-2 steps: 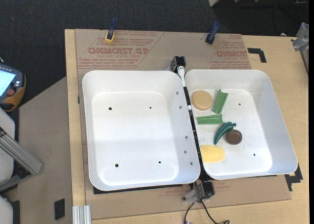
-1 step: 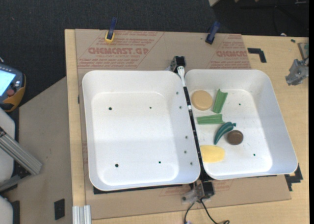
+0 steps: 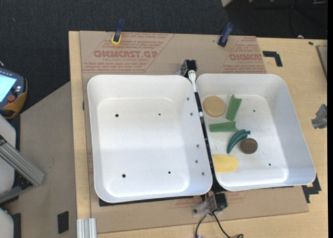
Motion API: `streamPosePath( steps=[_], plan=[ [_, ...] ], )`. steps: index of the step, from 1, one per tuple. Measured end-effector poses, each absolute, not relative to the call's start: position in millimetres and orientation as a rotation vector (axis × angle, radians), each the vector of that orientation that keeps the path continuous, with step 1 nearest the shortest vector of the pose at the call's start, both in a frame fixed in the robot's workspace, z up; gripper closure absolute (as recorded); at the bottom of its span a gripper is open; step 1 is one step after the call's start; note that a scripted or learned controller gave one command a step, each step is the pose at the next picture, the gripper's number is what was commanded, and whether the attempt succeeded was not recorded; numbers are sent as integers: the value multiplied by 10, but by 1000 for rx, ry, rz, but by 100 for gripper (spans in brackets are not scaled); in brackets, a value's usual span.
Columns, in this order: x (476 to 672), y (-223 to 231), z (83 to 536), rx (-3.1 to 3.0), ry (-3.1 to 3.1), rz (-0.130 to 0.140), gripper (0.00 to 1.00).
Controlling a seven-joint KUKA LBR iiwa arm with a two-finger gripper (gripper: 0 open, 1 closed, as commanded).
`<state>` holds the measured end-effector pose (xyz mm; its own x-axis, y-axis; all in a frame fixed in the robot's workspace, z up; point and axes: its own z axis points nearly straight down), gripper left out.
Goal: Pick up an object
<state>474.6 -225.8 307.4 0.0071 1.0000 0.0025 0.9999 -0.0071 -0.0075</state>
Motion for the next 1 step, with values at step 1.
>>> streamPosePath(
  steps=[1],
  plan=[
    [4922,-1881,4507,-2228,-2241,-15,100]
  ],
)
